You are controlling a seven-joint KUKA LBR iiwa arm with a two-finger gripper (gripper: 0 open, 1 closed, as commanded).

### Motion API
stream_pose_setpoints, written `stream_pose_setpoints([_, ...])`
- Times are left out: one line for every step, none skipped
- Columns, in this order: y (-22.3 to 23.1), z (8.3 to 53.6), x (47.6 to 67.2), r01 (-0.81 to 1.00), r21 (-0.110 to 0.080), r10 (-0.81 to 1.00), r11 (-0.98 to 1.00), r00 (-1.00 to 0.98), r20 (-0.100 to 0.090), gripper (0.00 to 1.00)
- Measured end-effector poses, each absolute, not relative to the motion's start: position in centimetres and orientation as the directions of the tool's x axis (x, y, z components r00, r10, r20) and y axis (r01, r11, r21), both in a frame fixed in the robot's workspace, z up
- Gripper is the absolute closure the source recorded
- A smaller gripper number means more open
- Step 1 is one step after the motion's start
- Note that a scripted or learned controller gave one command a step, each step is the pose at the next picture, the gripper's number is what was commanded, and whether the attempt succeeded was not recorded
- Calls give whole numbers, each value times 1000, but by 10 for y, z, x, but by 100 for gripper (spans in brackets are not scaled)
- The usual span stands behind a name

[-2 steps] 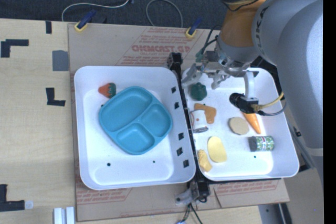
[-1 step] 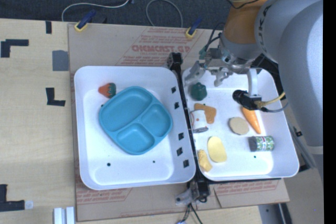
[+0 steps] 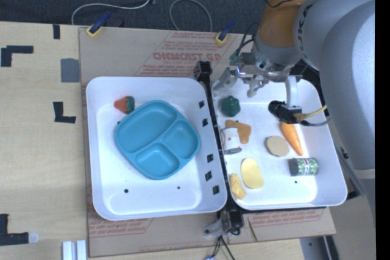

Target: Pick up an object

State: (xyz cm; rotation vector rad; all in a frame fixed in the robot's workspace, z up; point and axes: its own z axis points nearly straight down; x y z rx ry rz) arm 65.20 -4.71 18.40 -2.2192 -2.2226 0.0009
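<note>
Left bin (image 3: 97, 131): a blue divided tray (image 3: 157, 138) lies tilted near the middle, with a small strawberry toy (image 3: 125, 104) just beside its upper-left corner, near the bin's back-left area.

Right bin (image 3: 326, 182): near the divider, a dark green round object (image 3: 230, 106) sits toward the back. Below it an orange-brown piece (image 3: 239, 130) touches a small white can with a red label (image 3: 231, 142). Further toward the front edge, a yellow corn-like piece (image 3: 236, 186) lies beside a pale yellow oval (image 3: 251, 173). A tan oval (image 3: 276, 145) sits mid-bin, with a carrot (image 3: 292, 137) just to its right, and a small green-and-black can (image 3: 303, 166) lying on its side below both.

Gripper (image 3: 251, 79) hangs over the back of the right bin, just above and right of the dark green object. Nothing visible between the fingers; whether they are open or closed I cannot tell. A black and yellow cable fitting (image 3: 286, 111) hangs near the carrot top.

Both bins rest on cardboard (image 3: 177, 52) on the desk (image 3: 36, 149).
</note>
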Motion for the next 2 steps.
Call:
stream_pose_setpoints([-43, 184, 644, 1000, -2, 1000, 1, -1, 0, 0])
stream_pose_setpoints([-51, 184, 645, 1000, -1, 1000, 0, 0, -1, 0])
